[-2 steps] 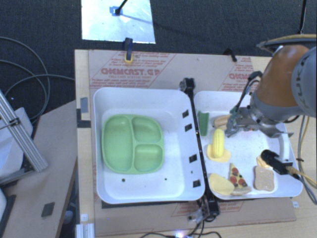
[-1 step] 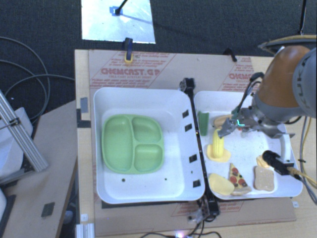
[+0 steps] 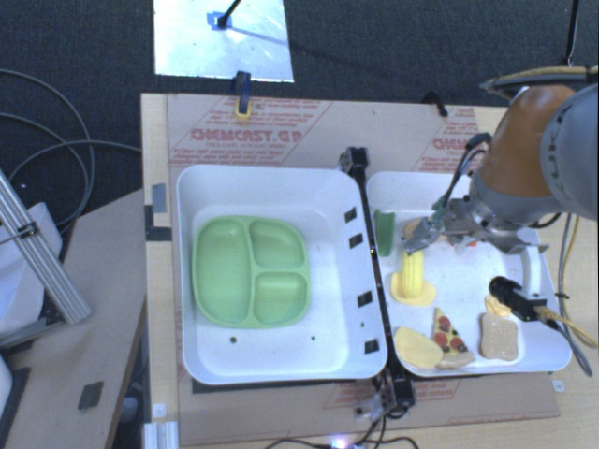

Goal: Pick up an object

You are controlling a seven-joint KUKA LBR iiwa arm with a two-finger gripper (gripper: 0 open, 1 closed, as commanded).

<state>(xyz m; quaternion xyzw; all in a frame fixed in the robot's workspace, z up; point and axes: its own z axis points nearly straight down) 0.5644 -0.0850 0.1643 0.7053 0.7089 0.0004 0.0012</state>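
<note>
My gripper (image 3: 420,237) hangs low over the upper left part of the right bin (image 3: 558,344). It is just above the top end of a yellow corn cob (image 3: 412,275) that lies on a yellow disc. A green piece (image 3: 384,231) lies to its left by the bin wall, and a small orange-yellow piece (image 3: 413,225) peeks out right beside it. Nothing can be seen held in the gripper.
A pizza slice (image 3: 450,334), a pale yellow wedge (image 3: 417,348), a slice of toast (image 3: 499,338) and a small yellow piece (image 3: 496,306) lie along the right bin's front. The left bin (image 3: 211,190) holds a green divided plate (image 3: 250,270). The arm (image 3: 538,152) covers the right bin's far right.
</note>
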